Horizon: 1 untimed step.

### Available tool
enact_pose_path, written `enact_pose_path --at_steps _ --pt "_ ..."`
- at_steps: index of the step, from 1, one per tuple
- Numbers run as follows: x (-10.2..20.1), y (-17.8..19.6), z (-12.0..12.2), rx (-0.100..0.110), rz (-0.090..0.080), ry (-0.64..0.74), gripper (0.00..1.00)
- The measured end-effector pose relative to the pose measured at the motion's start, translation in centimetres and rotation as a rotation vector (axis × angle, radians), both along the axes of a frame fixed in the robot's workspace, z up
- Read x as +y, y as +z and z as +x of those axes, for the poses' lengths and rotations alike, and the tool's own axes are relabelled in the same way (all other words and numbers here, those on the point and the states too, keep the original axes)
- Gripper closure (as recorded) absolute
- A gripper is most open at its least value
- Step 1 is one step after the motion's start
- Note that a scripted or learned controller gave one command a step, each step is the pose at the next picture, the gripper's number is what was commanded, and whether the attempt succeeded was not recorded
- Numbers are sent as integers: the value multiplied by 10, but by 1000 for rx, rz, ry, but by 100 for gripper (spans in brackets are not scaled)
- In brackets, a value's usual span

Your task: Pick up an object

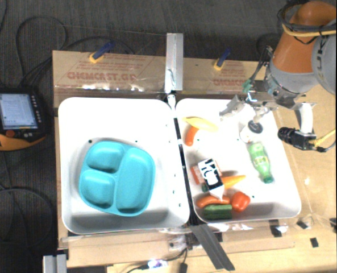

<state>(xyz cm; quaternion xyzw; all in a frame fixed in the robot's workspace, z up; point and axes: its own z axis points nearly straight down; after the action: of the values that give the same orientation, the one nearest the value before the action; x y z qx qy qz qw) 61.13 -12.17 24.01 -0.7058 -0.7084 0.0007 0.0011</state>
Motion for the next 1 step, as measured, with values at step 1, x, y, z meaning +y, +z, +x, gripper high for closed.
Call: enact_pose_path --at_steps 1 --pt "42 -58 12 1 -1 23 0"
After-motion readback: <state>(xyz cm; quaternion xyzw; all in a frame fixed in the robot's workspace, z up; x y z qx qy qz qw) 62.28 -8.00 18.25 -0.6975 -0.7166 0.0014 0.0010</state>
